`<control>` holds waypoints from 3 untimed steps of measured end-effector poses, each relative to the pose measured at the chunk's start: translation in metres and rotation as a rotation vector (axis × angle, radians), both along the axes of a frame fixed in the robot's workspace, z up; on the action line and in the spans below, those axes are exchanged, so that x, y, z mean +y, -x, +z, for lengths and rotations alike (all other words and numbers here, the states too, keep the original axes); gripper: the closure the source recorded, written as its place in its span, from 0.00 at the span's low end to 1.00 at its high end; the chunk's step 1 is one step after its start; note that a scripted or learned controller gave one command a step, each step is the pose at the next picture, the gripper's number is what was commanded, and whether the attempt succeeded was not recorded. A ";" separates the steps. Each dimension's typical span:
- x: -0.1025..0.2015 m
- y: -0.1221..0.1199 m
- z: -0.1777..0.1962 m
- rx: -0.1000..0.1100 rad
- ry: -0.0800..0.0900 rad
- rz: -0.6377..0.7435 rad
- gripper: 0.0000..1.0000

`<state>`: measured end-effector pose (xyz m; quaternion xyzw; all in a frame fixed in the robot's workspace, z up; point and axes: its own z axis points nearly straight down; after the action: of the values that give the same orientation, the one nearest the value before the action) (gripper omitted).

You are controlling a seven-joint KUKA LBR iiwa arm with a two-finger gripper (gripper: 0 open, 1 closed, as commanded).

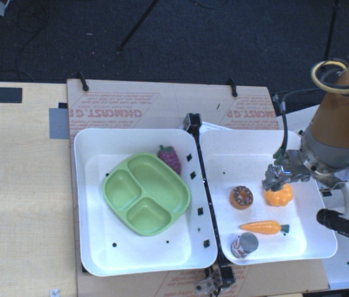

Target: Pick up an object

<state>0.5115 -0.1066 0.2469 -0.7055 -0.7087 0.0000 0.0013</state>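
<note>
Hand (278,179) sat low over the right bin (323,251), reaching in from the right. It was right on top of an orange pepper-shaped toy (279,196); the toy's top edge touched or sat just under the fingertips. Could not tell whether the fingers were spread or closed, or whether the toy was between them; the metal parts blurred together there.

Just left of the hand, near but apart, lay a chocolate donut with sprinkles (241,197). Below the hand, past the orange toy, a carrot (263,228) lay on its side, green end pointing right. Further below and left of the hand, a small can or cup (244,245) sat by the bin's front wall, close to the carrot.

Well left of the hand, in the left bin (94,252), was a green divided plate (146,193) with a purple bunch of grapes (169,158) at its upper edge. Both bins rested on a cardboard sheet (137,107) on the table (20,197).
</note>
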 end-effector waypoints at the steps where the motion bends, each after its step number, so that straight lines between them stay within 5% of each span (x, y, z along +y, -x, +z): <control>1: 0.049 0.009 0.000 0.002 0.000 -0.001 1.00; 3: 0.160 -0.007 -0.017 0.002 0.000 0.000 1.00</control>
<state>0.5190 0.0537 0.2304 -0.7054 -0.7089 0.0008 0.0020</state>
